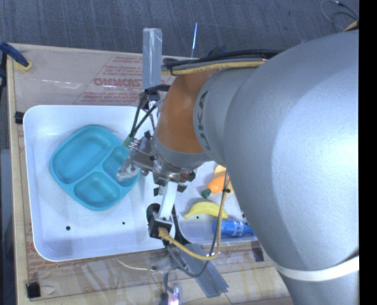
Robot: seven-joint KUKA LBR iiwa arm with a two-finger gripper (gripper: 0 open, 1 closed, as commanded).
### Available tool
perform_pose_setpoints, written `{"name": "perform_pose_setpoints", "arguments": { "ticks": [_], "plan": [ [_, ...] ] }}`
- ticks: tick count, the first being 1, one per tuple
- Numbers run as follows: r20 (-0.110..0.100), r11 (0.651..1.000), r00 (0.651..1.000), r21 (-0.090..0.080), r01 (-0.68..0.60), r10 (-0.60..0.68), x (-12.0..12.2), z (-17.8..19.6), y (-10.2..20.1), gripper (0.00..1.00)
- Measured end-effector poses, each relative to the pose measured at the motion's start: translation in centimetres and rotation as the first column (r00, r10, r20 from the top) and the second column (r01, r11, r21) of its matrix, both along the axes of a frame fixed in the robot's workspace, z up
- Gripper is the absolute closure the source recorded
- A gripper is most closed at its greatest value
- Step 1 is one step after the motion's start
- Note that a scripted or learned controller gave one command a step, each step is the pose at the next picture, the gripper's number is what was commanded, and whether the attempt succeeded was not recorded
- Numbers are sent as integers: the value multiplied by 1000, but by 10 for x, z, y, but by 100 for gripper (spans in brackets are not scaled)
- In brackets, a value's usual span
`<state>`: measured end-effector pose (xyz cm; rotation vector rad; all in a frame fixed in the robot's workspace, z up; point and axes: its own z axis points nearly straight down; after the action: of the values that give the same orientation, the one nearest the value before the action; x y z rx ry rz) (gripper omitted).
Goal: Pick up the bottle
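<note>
The bottle (236,229) is blue and lies on its side at the front of the right bin (189,234), partly hidden under the arm. My gripper (127,169) hangs over the left bin (42,189), at the right rim of a blue divided plate (89,165). It is well left of the bottle, and nothing shows held in it. The grey arm with its orange band (178,122) covers most of the right bin.
A yellow banana (204,210) and an orange carrot-like piece (219,183) lie next to the bottle in the right bin. Cables (175,240) hang from the wrist over the wall between the bins. A clear upright post (152,56) stands behind the bins.
</note>
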<state>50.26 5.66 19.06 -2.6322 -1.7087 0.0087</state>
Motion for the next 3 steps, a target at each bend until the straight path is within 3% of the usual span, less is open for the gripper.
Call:
{"name": "perform_pose_setpoints", "arguments": {
  "ticks": [1, 2, 3],
  "plan": [
    [2, 998, 998, 1, -55, 55, 19, 0, 3, 0],
    [-1, 996, 996, 1, 84, -84, 9, 0, 14, 0],
    [-1, 1000, 1000, 1, -14, 14, 65, -87, 55, 0]
  ]
}}
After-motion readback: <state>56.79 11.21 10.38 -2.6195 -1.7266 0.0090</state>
